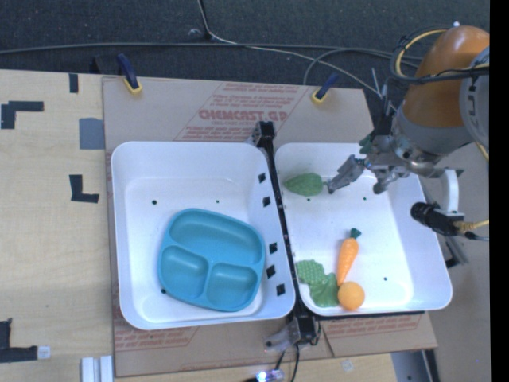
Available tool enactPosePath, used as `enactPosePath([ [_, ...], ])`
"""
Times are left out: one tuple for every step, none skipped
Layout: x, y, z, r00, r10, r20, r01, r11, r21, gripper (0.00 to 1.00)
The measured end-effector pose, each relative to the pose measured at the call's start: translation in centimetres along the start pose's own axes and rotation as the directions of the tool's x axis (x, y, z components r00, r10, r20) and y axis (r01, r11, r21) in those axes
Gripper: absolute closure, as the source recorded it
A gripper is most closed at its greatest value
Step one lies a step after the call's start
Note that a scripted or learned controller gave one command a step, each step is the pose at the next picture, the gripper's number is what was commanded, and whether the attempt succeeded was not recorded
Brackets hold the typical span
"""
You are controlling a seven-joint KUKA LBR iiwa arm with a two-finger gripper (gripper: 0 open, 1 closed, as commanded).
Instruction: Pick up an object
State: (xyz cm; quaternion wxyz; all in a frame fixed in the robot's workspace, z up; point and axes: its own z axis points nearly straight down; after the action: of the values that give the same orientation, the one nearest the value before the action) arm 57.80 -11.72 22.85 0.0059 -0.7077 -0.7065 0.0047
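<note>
Fingers spread apart, the gripper (359,178) hangs in the right bin (413,237) beside a green leafy toy (303,185) near the divider — likely light, soft and floppy, best pinched across its thicker middle.

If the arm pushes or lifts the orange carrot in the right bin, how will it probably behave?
The carrot looks like a smooth toy, so probably stiff and light. Its round, tapered body may roll or slip out of a pinch. It lies against the orange ball and close to the green leafy piece, so a push would likely move them too.
</note>
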Motion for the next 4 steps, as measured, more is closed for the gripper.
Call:
enactPosePath([
  [0.0, 0.2, -0.8, 1.000, -0.003, 0.002, 0.003, 1.000, -0.013, 0.00],
  [-0.7, 0.5, 4.0, 1.000, -0.002, 0.003, 0.002, 1.000, -0.009, 0.00],
  [-1.6, -0.2, 9.6, 1.000, -0.001, 0.002, 0.001, 1.000, -0.008, 0.00],
  [-1.5, -0.2, 14.6, 1.000, -0.003, 0.004, 0.003, 1.000, -0.014, 0.00],
])
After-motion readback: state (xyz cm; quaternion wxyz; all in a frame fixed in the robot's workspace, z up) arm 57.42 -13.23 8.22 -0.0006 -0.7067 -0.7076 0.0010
